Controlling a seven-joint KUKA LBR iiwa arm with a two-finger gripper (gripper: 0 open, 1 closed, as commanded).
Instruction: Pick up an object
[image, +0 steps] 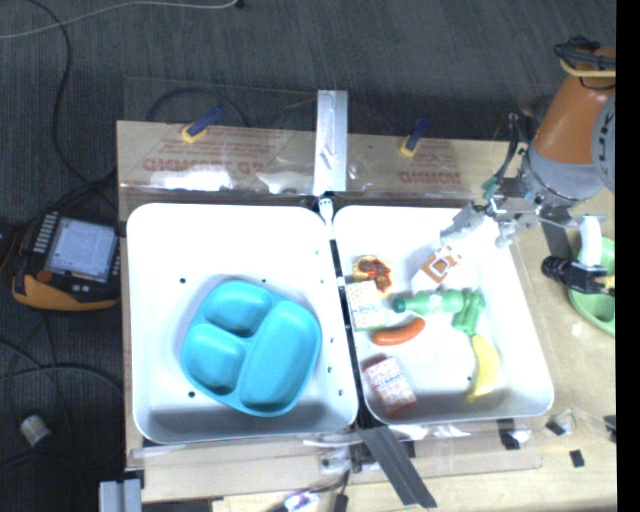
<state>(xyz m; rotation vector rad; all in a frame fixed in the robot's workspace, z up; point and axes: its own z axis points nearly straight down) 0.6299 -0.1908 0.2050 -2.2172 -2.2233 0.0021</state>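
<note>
The right bin (520, 300) is crowded along its left and middle. A small orange snack (372, 268) lies by the wall shared with the other bin, and a card (362, 304) lies just below it against the same wall. A green bottle (432, 299) lies on its side across the middle, with a green lump (468, 318) touching its right end. A red sausage (399, 332) lies just under the bottle. A banana (485, 366) lies near the right wall and a patterned packet (388, 384) in the front left corner. The left bin (160, 230) bears only a blue tray (252, 345). On the desk (545, 330) to the right stands a green bowl (598, 303).

The back of the right bin is bare white floor, as is the stretch between sausage, packet and banana. The bottle closes off the way forward from the back right corner.

An orange and white box (440, 265) lies in the back half of the right bin, above the bottle and apart from it. The hand (468, 226) hangs over the back right part of that bin, just beside the box, up and to the right of it. Whether they touch cannot be told, nor whether the hand is wide or narrow.
</note>
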